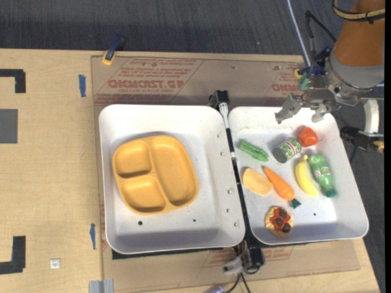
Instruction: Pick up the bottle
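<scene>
The bottle (pixel 321 173) is green and lies on its side in the right bin (pixel 342 221), close to that bin's right wall and touching a yellow banana (pixel 303 176). My gripper (pixel 303 110) hangs over the bin's far edge, up and to the left of the bottle. It is open, and nothing sits between its fingers (pixel 286 112). A red tomato (pixel 308 136) lies between the gripper and the bottle.
Also in the right bin are a small can (pixel 288 149), a green pod (pixel 252 149), a carrot (pixel 280 184), a yellow wedge (pixel 256 182) and a small tart (pixel 279 220). The left bin (pixel 116 224) holds a yellow divided tray (pixel 156 173).
</scene>
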